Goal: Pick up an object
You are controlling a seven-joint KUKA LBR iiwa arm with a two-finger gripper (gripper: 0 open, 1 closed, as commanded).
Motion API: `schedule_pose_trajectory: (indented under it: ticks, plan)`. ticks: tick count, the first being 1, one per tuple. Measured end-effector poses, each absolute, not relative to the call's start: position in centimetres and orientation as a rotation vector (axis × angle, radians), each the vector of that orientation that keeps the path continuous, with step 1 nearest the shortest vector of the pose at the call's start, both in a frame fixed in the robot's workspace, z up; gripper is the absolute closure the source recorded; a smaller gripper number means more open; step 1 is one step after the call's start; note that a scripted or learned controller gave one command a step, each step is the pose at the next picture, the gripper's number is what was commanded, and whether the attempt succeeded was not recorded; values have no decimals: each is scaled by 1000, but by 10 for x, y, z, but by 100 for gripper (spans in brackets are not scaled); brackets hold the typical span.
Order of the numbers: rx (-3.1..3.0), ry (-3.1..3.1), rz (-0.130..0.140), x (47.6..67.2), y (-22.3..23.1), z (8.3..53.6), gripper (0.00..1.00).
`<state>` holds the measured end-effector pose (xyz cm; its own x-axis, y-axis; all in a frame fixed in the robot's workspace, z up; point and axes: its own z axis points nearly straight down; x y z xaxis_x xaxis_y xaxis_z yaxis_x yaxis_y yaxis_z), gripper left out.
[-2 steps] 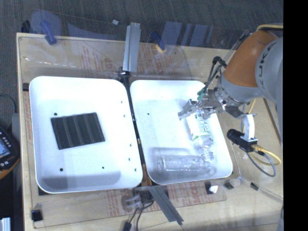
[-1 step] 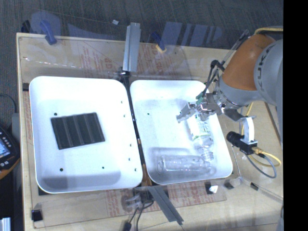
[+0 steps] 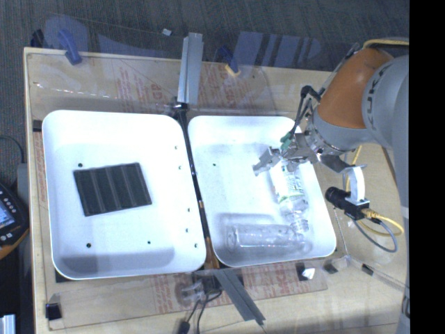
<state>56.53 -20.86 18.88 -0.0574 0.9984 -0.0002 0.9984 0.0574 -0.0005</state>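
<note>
Gripper (image 3: 281,160) low over small bottle (image 3: 288,190) in right bin (image 3: 208,207); open or closed, cannot tell. Risk: slipping off smooth round plastic, or nudging clear bottle (image 3: 264,236) nearby.

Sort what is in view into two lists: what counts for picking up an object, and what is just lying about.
For the job:
- gripper, low over the right bin
- clear plastic bottle with a white label, beneath the gripper
- clear plastic cup on its side, near the front wall

Lying about:
- dark ribbed pad in the left bin

Grey arm (image 3: 361,106) reaches leftward, tool (image 3: 277,160) pointing down-left.
</note>
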Motion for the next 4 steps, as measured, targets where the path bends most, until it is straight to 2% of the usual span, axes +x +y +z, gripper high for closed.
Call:
schedule_pose_trajectory:
  ticks: [1,2,3,4]
  plan:
    - [-2123,-2310,2,566,-208,179,0]
    - [-2118,-2314,3,567,-208,189,100]
    - [-2040,-2391,0,491,-211,296,100]
    - [-2289,-2149,3,531,-176,262,100]
